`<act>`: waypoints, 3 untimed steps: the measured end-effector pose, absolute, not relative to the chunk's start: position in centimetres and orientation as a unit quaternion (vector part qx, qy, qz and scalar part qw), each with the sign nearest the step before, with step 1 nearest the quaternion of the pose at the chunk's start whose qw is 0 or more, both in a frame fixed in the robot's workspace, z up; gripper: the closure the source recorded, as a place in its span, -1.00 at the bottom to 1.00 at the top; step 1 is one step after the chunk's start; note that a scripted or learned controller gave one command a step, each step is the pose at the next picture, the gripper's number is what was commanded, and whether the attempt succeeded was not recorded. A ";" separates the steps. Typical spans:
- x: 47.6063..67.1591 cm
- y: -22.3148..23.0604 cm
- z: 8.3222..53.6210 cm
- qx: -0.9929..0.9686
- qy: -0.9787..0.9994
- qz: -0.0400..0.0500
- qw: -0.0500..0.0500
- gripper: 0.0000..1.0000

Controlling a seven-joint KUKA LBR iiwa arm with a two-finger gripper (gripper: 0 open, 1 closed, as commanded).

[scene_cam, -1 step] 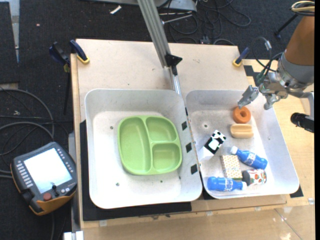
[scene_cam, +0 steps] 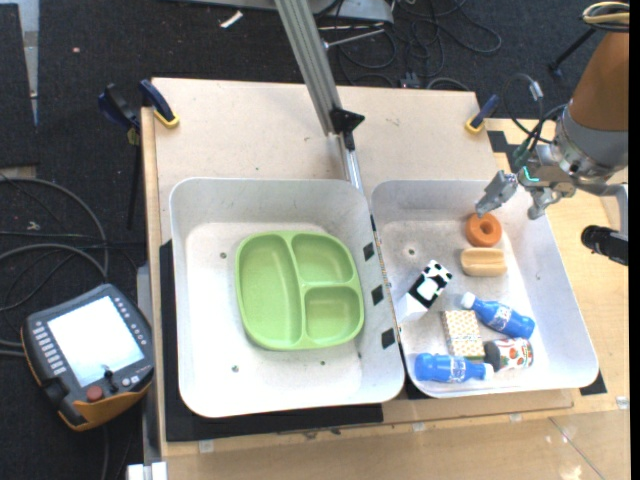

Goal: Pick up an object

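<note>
Seemingly the approach step is in hand: the gripper [scene_cam: 517,192] hangs with its fingers spread and nothing between them, at about one o'clock from the orange ring [scene_cam: 484,229] in the right bin [scene_cam: 575,313]. Next it would need to shift toward seven o'clock and descend over the ring (a judgement only). That ring looks small, doughnut-shaped, lying flat just above a tan block [scene_cam: 483,261].
</note>
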State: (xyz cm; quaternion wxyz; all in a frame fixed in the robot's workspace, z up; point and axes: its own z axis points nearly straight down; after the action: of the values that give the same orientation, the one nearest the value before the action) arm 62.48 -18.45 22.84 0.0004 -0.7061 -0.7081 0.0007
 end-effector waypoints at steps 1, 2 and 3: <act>62.4 -18.9 16.5 -0.707 -0.707 0.002 0.003 -1.00; 61.5 -18.2 11.4 -0.707 -0.707 0.002 0.002 -1.00; 61.8 -18.2 10.0 -0.707 -0.708 -0.001 -0.004 -1.00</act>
State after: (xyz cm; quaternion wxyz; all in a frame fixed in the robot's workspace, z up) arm 61.76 -18.24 9.95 -0.0036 -0.7066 -0.7076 -0.0010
